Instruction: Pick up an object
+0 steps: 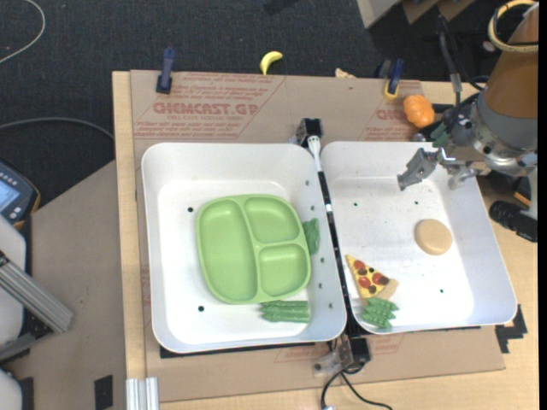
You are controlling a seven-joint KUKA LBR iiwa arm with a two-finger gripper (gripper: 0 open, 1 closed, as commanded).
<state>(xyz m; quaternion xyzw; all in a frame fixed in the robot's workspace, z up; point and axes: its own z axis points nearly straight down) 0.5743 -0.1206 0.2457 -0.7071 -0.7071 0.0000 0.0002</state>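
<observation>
Hand spread, holding nothing, above right bin; tan disc, pizza slice below

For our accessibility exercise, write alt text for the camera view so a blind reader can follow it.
A grey robot arm's gripper hovers over the right white bin, which holds a tan round cookie, a toy pizza slice and a green vegetable. The left bin holds a green divided plate.

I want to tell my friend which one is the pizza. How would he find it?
Look in the right white bin, at its near left corner. The pizza slice lies there, a yellow triangle with red dots. Beside it sit a green veggie and, further off, a plain tan round cookie.
</observation>
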